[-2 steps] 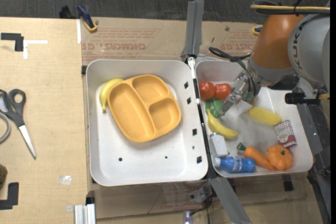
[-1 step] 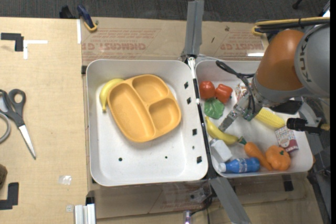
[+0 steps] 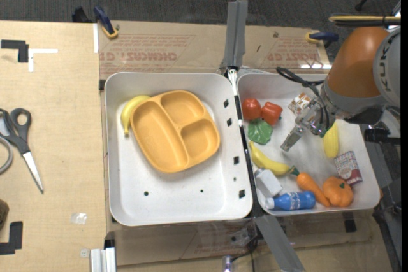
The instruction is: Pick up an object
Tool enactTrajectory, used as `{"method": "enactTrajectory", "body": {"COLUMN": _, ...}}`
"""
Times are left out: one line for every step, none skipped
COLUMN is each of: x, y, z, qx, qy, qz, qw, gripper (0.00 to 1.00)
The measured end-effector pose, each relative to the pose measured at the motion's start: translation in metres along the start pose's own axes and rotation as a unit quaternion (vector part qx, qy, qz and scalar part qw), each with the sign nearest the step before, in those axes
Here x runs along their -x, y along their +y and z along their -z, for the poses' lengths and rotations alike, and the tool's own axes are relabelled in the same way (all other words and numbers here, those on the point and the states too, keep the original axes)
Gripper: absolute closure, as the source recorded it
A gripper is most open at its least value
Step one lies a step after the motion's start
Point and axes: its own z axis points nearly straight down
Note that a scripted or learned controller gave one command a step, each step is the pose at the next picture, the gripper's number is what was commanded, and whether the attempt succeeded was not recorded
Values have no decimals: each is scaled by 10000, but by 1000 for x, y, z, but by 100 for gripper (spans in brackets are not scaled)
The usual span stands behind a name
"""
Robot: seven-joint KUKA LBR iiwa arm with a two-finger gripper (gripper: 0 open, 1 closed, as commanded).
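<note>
Blue bottle [image 3: 292,201] lies at right bin's [image 3: 366,156] near edge. Left bin [image 3: 172,197]: orange divided plate [image 3: 173,130], banana [image 3: 132,110] tucked behind it. Right bin: red peppers [image 3: 261,111], green piece [image 3: 259,132], second banana [image 3: 271,162], carrot [image 3: 311,188]. Gripper [image 3: 292,139] (fingers parted, nothing between them) hovers just right of that banana; lemon [image 3: 331,141] beyond.

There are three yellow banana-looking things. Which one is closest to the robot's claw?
The yellow one in the right bin, just right of the gripper. The other two lie farther off: one by the divider, one beside the orange tray.
</note>
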Motion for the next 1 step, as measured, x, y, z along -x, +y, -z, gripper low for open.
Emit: {"method": "enactTrajectory", "body": {"x": 52, "y": 24, "z": 1, "qx": 3, "qy": -9, "qz": -987, "qw": 9951, "gripper": 0}}
